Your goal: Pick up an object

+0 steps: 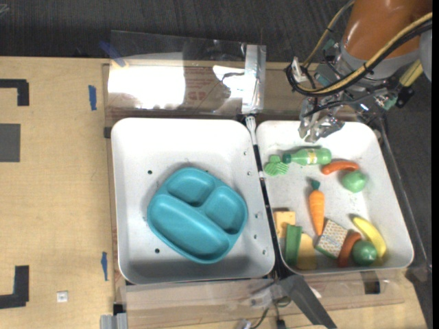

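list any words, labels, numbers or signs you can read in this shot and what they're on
None can be read.
Clear sheet behind the bins: faint reddish print shows under the glare, too blurred to read.
Patterned block in the right bin: speckled markings, too small to tell if they are text.
Green bottle: a pale band that may be a label, nothing legible.

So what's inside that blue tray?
Nothing that I can see. The blue tray lies in the left bin, its three compartments bare. Whatever might lie under it is hidden. The toy food is all in the right bin.
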Tool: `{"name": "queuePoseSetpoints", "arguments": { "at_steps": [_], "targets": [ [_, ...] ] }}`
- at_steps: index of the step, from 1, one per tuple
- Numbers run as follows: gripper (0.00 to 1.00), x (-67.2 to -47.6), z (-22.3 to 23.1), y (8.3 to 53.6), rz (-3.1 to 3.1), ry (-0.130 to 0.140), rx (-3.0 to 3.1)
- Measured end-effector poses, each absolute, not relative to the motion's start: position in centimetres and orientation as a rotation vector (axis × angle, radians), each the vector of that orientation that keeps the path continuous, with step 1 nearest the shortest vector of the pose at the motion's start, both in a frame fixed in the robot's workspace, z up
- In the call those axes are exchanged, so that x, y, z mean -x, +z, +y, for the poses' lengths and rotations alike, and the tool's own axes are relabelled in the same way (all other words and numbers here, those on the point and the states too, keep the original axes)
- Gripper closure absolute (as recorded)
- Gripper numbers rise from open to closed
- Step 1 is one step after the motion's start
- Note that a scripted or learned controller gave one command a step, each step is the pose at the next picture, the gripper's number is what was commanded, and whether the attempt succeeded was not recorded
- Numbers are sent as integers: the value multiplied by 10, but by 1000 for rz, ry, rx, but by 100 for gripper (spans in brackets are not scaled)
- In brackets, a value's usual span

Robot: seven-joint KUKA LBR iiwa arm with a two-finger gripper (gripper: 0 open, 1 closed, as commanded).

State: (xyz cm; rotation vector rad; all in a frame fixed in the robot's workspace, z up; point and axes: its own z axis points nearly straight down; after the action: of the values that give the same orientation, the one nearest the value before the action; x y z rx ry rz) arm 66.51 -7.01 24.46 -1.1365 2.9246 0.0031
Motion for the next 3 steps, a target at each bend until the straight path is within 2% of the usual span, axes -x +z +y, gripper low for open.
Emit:
{"name": "queuePoseSetpoints", "arguments": {
  "at_steps": [1,2,3],
  "targets": [
    [0,-666,-71,247,2922,1,1134],
    [0,-581,-61,184,2870,4,1271],
    [0,-583,-106,107,2863,-21,1256]
  ]
}}
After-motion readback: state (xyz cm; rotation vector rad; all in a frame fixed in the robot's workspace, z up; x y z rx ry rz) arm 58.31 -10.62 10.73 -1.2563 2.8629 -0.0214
